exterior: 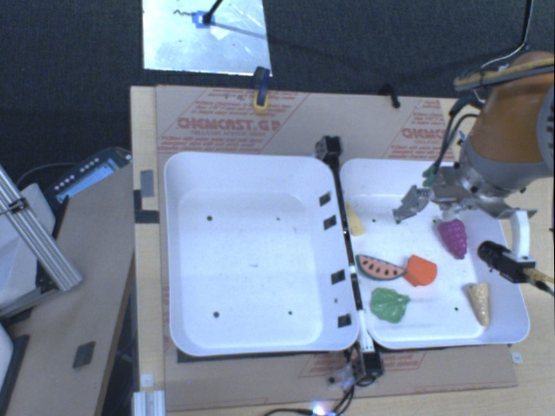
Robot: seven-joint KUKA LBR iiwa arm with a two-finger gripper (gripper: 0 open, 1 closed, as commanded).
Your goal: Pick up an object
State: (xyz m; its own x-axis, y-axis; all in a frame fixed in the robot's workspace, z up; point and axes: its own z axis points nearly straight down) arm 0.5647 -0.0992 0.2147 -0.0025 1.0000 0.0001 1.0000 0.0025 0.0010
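Nearest the camera in the right bin (pixel 512 329), a green leafy toy (pixel 388 305) lies beside a cone (pixel 479 302), then a watermelon slice (pixel 380 268) touching an orange piece (pixel 421 271), purple grapes (pixel 453 237) and a yellow piece (pixel 355 220). Over the bin's far side the gripper (pixel 414 203) hovers, fingers released, grasping nothing. The left bin (pixel 251 258) adjoins.

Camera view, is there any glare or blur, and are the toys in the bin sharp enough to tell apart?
Camera view: strong glare on the shiny sheet at top; the watermelon slice, orange piece and purple grapes read clearly; the gripper looks slightly soft.
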